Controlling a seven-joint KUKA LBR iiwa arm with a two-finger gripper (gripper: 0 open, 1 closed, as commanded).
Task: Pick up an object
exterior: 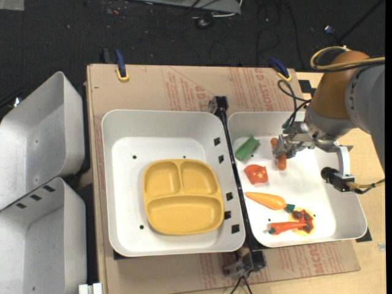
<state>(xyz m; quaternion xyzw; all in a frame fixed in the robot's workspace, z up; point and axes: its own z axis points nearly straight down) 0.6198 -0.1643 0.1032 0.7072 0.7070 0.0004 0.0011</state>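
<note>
Arm: grey with an orange band, reaching in from the right edge of the surface (184, 81) over the back right part of the right bin (349, 225).
Claw: the claw (283, 150) hangs low over the back half of the right bin, near its middle; whether it is open or closed I cannot tell, as the tips are dark and blurred against a small reddish item (281, 161) directly beneath them. Whether that item is touched or gripped cannot be told.
Right bin: white, shallow, on the right half of the surface.
Green block (247, 147): tilted, in the back left corner of the right bin, just beside the divider between the bins.
Red piece (256, 174): near the bin's left wall, just in front of the green block and apart from it.
Orange carrot (265, 199): lying flat at a slight slant, in front of the red piece, toward the bin's middle.
Red and yellow cluster (295, 222): near the front edge of the right bin, just beside the carrot's right end; its parts are too small to name.
Left bin (122, 133): white, on the left half of the surface.
Yellow tray (182, 196): three compartments, flat in the front middle of the left bin.
</note>
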